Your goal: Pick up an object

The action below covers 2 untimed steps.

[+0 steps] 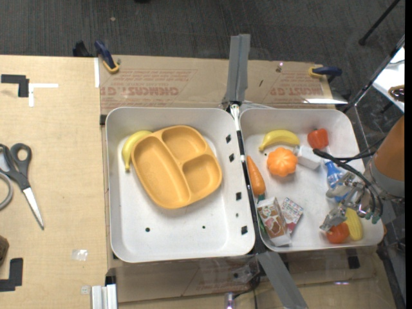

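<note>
My gripper point(339, 212) hangs low over the front right corner of the right bin point(335, 117). Directly under and beside it lie a small red tomato-like piece point(337, 234) and a yellow piece point(355, 226). A blue-and-white item point(332, 173) sits just behind the gripper. Further left in the same bin are an orange point(281, 161), a banana point(280, 138), a red piece point(318, 138), a white block point(309, 159), a carrot point(255, 176) and two snack packets point(279, 216). Nothing is visibly lifted.
The left bin point(168, 243) holds a yellow divided plate point(174, 165) with a second banana point(131, 145) tucked at its left edge. Scissors point(24, 180) lie on the bench at far left. The arm's cables point(341, 158) cross the right bin's right side.
</note>
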Motion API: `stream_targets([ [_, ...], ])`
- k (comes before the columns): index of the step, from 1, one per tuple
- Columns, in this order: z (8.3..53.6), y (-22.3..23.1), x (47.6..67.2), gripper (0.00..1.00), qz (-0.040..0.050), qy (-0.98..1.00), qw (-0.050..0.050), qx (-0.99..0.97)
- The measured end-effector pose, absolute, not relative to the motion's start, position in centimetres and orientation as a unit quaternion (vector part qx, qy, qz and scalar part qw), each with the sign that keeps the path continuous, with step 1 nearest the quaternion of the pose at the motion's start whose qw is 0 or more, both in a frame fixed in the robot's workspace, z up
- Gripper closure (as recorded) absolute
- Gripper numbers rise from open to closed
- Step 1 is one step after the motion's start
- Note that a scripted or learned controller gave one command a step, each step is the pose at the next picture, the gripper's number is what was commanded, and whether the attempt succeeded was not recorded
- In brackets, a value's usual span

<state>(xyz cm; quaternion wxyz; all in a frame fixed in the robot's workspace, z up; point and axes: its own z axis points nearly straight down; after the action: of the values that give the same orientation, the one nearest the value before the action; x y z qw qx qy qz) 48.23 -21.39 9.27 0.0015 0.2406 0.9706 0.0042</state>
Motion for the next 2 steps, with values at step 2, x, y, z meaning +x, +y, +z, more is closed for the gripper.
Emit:
stream_targets([
  [2, 9.2, -12.1, 52.2, 0.00, 0.0000, 0.926, 0.001, 0.377],
])
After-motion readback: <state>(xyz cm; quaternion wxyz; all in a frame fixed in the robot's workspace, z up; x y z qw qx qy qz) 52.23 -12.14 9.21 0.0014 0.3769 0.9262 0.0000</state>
